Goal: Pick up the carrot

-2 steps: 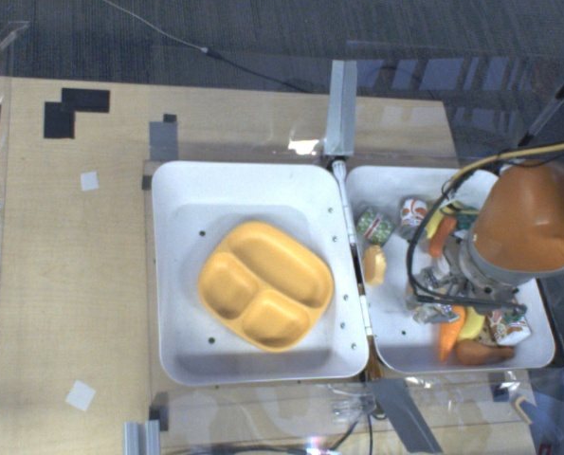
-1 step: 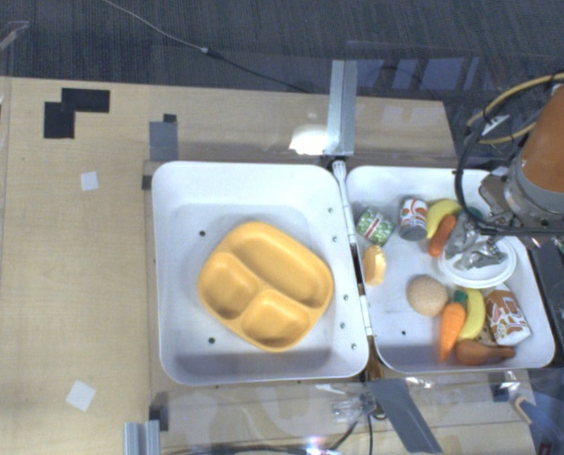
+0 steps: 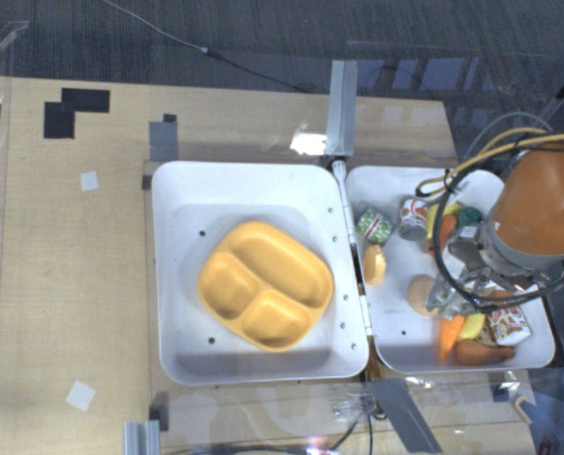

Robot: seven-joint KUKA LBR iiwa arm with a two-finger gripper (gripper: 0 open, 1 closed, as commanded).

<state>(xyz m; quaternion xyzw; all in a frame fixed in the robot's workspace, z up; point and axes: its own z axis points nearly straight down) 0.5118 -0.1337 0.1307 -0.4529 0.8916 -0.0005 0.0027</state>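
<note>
The carrot [image 3: 447,337] lies near the front edge of the right bin [image 3: 395,349], a small orange piece with a yellowish bit [image 3: 472,326] just beside it on its right, and a brown-red item [image 3: 476,353] touching or nearly touching its lower end. We see the gripper [image 3: 457,297] low in the same bin, just above the carrot, under the arm's orange band [image 3: 545,202]; whether the gripper is spread or closed we cannot tell, since metal parts and cables [image 3: 452,197] crowd that spot, and we see nothing clearly caught in it. To the carrot's left a pale round object [image 3: 420,294] rests on the bin floor, and a white carton with red print [image 3: 509,324] sits to its right. Farther back in that bin we see a green-labelled can [image 3: 373,226], a red-and-white can [image 3: 413,218], and a small yellowish item [image 3: 374,266] against the wall between the bins. The left bin [image 3: 182,207] carries a yellow divided tray [image 3: 265,284] with three compartments. Both bins sit on the light wooden surface [image 3: 63,282].
</note>
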